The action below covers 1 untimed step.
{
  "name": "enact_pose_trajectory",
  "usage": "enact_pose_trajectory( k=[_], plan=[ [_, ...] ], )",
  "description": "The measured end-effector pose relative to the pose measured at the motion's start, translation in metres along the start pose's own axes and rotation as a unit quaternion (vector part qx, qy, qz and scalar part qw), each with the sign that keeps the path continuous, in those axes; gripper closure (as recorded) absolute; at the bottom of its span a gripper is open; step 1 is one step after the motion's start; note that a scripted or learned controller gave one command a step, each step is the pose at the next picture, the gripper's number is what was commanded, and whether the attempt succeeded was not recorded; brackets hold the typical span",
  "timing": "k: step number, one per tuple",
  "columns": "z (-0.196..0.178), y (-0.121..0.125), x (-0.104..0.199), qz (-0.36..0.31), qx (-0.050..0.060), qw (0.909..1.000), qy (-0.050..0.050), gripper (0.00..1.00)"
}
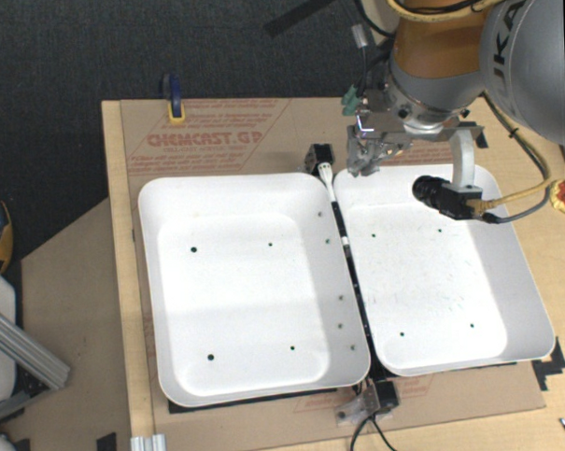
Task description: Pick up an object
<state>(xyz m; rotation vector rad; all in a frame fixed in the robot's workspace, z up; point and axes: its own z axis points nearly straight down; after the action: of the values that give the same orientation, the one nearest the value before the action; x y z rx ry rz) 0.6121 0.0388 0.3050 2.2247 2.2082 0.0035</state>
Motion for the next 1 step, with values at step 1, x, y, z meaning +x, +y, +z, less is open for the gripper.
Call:
enact_pose_trajectory(
  k=[1],
  plan=[
    [-0.0226, -0.0128, -0.0119, -0.003, 0.001, 1.0, 0.001, 1.0]
  ],
)
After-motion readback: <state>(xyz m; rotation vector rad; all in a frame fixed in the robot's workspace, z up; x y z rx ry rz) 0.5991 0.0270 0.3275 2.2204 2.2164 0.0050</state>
